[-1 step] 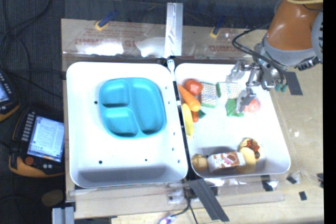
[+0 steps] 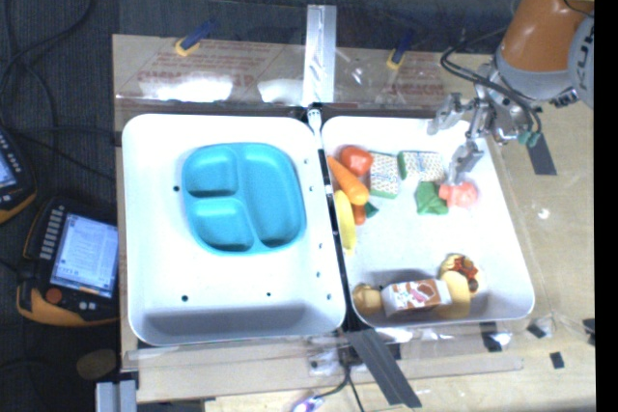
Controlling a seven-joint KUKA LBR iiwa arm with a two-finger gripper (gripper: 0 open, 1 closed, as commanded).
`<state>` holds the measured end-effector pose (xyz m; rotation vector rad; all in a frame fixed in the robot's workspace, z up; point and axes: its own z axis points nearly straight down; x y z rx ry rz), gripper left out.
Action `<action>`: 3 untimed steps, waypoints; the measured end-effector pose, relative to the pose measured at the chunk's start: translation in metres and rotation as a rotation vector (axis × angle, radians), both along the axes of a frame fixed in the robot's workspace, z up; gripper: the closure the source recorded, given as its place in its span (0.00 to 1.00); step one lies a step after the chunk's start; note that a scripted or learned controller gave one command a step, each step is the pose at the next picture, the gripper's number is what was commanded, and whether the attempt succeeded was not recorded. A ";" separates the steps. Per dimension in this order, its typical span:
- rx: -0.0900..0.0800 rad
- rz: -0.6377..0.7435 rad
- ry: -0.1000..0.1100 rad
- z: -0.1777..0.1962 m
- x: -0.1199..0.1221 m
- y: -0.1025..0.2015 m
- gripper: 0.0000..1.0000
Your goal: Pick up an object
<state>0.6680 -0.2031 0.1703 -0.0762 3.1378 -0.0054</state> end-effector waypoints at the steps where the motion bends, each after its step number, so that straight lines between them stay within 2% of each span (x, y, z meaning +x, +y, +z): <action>1: -0.005 0.000 -0.005 0.011 0.002 0.000 1.00; 2: -0.005 0.000 -0.005 0.011 0.002 0.001 0.00; 3: 0.003 -0.042 0.005 -0.078 0.000 0.082 0.00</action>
